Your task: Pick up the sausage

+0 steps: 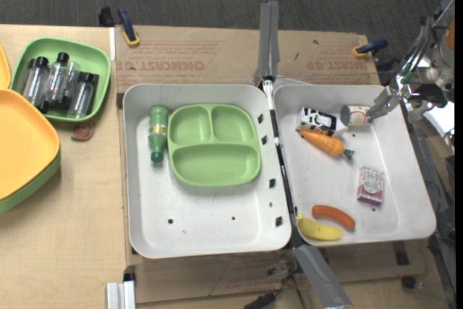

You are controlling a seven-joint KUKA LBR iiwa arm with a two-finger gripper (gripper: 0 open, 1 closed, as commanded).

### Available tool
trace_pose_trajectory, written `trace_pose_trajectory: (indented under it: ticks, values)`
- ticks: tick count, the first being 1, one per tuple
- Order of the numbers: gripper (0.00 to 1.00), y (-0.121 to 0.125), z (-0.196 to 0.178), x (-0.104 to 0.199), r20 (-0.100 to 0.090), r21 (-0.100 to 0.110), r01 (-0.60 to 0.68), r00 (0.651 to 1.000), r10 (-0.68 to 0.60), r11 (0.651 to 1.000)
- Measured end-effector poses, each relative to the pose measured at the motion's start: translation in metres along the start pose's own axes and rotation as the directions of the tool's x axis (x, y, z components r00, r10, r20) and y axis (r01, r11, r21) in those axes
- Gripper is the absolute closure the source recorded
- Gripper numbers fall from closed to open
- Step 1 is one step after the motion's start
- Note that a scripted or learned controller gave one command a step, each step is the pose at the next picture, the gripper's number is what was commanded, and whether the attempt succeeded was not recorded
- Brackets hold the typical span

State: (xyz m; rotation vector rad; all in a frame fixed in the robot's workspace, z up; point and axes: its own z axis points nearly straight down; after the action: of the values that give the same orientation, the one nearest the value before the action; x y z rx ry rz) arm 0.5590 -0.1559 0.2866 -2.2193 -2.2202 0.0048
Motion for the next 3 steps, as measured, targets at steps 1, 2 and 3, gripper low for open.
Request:
trace_pose_trajectory:
  ticks: [1, 2, 3]
  values:
    - [0.00, -0.038, 0.040, -0.026, 0.000, 0.002, -0.406, 0.914, 0.406, 0.914]
    - [1.00, -0.038, 0.033, -0.027, 0.001, 0.005, -0.405, 0.914, 0.405, 0.914]
    - [1.00, 0.034, 0.141, -0.054, 0.001, 0.000, -0.526, 0.851, 0.526, 0.851]
